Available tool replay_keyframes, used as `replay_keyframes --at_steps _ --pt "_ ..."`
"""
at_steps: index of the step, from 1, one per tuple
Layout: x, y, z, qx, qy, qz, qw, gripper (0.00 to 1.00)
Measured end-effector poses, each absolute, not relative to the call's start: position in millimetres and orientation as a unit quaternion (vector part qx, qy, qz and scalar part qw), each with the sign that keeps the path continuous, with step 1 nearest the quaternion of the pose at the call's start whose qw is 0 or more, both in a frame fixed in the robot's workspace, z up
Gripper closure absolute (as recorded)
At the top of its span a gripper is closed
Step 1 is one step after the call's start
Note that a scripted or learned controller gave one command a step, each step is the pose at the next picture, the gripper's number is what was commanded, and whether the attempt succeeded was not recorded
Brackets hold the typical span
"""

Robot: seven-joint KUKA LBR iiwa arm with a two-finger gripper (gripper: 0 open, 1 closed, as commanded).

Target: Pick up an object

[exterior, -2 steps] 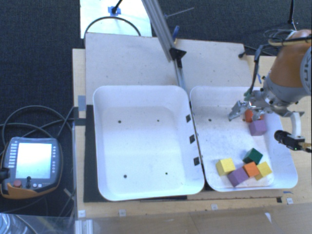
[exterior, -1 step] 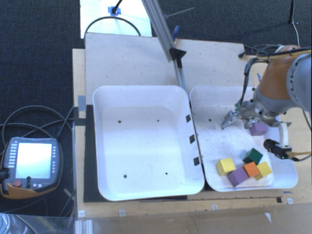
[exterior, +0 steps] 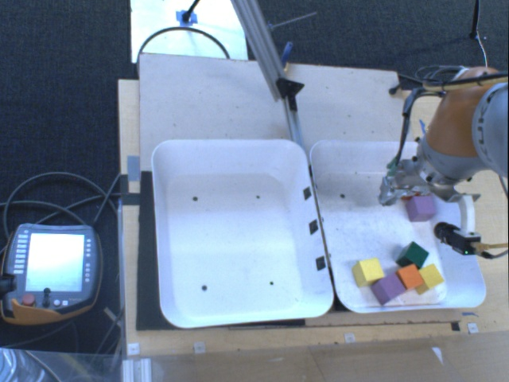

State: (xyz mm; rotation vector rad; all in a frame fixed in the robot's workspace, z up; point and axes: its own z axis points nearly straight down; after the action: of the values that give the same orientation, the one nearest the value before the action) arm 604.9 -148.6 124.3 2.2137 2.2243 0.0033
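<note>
Right bin (exterior: pixel 350 173): gripper (exterior: pixel 395 189) low over the floor, finger state cannot be told; light purple block (exterior: pixel 420 208) just beside it; yellow cube (exterior: pixel 367 271), purple cube (exterior: pixel 388 287), orange cube (exterior: pixel 409 276), green cube (exterior: pixel 413 255), second yellow cube (exterior: pixel 431 277) clustered at near edge

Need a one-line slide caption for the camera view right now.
Tool poised over right bin beside a purple block; five more blocks clustered at the bin's near corner.

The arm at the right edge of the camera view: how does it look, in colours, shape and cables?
The arm is rounded and bulky, grey with an orange band above the wrist. Black cables loop over its top. Its end effector is a small metallic grey part. A white piece with a black tip projects beside it.
</note>
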Motion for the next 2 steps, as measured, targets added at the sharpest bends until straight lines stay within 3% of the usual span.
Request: replay_keyframes --at_steps 2 --pt "603.2 -154 214 0.706 0.709 0.0020 0.003 1.00"
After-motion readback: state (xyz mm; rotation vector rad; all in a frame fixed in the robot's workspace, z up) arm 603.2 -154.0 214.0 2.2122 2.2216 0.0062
